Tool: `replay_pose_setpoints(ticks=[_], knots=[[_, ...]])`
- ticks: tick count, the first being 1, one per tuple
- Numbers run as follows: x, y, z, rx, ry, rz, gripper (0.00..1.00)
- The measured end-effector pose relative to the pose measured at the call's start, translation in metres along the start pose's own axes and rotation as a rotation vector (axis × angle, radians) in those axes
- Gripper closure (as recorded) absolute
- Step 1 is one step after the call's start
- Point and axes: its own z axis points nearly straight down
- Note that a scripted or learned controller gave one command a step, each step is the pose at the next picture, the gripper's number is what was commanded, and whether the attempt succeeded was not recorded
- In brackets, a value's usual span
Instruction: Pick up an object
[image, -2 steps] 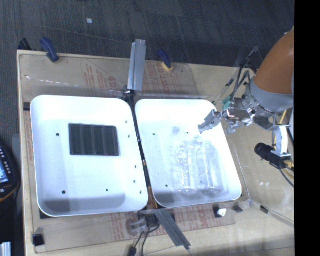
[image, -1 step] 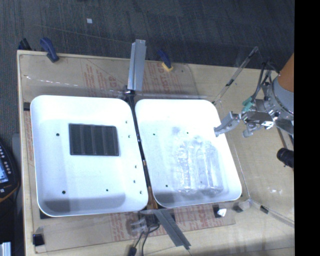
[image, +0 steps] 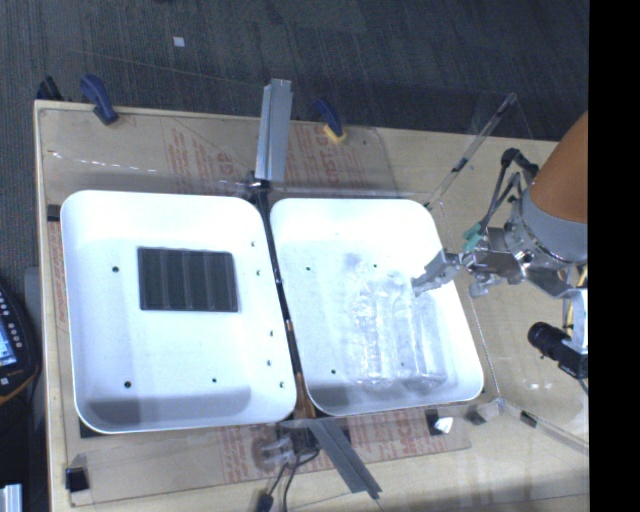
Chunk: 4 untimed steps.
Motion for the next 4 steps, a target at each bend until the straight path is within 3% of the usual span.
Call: replay_pose_setpoints(ticks=[1,2,3,4], knots=[[-0.002,-0.001,-0.027,-0.001,0.000,-0.028,0.00],[-0.001,-0.008,-0.005,-0.002,-0.001,-0.490,0.00],[-0.009,-0.009,0.017,0.002,0.002,-0.313,0.00],[0.014,-0.009,-0.022,-0.004,-0.001,-0.265,0.00]])
